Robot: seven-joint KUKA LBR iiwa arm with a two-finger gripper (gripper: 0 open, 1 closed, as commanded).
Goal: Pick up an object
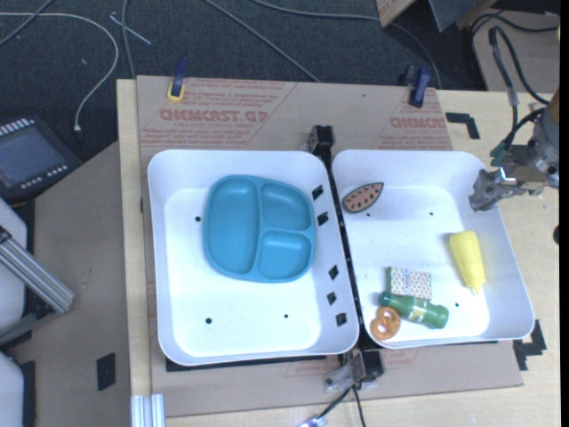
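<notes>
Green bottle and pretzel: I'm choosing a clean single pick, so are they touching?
Touching. In the camera view the green bottle lies with its left end against the top of the pretzel, with no white bin floor between them.

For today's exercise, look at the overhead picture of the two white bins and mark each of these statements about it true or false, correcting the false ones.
1. The blue divided plate lies in the left bin. True.
2. The yellow object lies in the left bin. False: it lies in the right bin, near its right side.
3. The gripper is over the right bin's upper right corner. True.
4. The green bottle stands upright. False: it lies on its side, beside the pretzel.
5. The gripper holds the brown oval object. False: that object lies by the divider, apart from the gripper.
</notes>
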